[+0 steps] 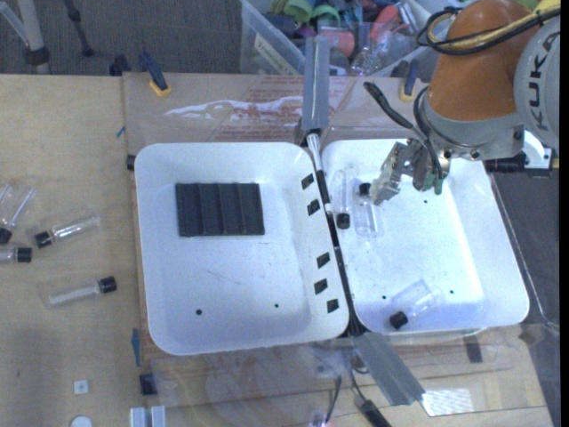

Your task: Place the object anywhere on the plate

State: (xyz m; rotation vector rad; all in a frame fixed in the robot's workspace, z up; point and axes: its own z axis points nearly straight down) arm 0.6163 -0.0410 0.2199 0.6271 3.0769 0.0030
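Vial (pixel 366 216), clear, lies in right bin (pixel 462 265) just below my pincer (pixel 384 189); plate (pixel 220 209) in left bin. Pincer grip unclear, cannot tell. Risk: slick tube rolls, slips out.

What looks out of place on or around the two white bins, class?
Several clear vials with black caps lie scattered on their sides on the wooden bench, left of the left bin. More vials lie loose in the right bin.
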